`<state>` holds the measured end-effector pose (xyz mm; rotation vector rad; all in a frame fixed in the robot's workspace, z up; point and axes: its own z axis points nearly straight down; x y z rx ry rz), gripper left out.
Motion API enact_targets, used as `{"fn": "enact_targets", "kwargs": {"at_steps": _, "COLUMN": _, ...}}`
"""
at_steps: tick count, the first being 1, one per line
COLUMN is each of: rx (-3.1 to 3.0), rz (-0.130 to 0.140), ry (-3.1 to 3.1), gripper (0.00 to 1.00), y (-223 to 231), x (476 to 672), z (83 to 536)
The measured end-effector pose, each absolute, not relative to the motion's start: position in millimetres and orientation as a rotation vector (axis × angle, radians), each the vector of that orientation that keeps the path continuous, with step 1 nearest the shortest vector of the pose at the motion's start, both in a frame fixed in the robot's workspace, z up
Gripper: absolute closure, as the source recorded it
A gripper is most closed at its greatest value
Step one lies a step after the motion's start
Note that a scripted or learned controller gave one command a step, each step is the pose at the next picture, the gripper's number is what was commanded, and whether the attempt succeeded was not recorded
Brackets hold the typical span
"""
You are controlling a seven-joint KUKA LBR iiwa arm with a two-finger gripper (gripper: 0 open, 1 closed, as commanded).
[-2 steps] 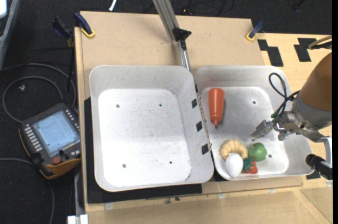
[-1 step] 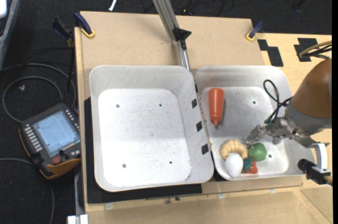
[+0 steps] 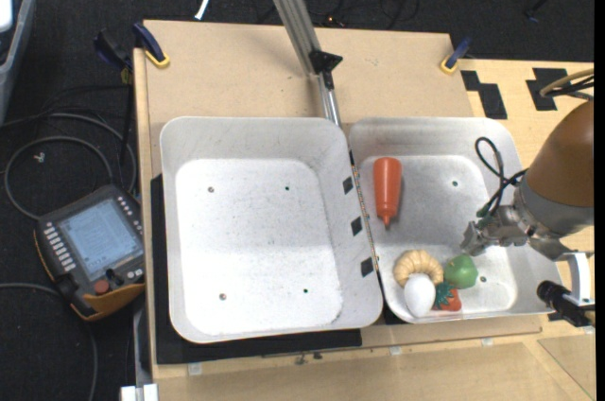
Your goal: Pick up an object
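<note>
Two shallow white bins sit side by side on a tan bench (image 3: 255, 59). Nearest the camera, along the front edge of the right bin (image 3: 496, 295), a small cluster of objects lies packed together: a white egg (image 3: 419, 294) at the front edge, a small red and teal piece (image 3: 447, 299) touching it on the right, a tan ring-shaped pastry (image 3: 417, 264) just behind the egg, and a green round fruit (image 3: 461, 272) beside the pastry. The gripper (image 3: 475, 236) hangs low just behind and right of the green fruit, near the bin's right side; whether it is released or clenched cannot be told. Farther back, an orange carrot (image 3: 387, 188) lies near the bin's left edge, well apart from the cluster. The left bin (image 3: 180, 144) lies alongside, its rim touching the right bin's.
</note>
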<state>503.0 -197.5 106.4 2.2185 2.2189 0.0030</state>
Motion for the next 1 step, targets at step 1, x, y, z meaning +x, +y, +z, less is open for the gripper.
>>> {"fn": "enact_targets", "kwargs": {"at_steps": 1, "rx": 2.214, "rz": 0.004, "ry": 2.219, "gripper": 1.00, "y": -198.3, "x": 503.3, "z": 169.8}}
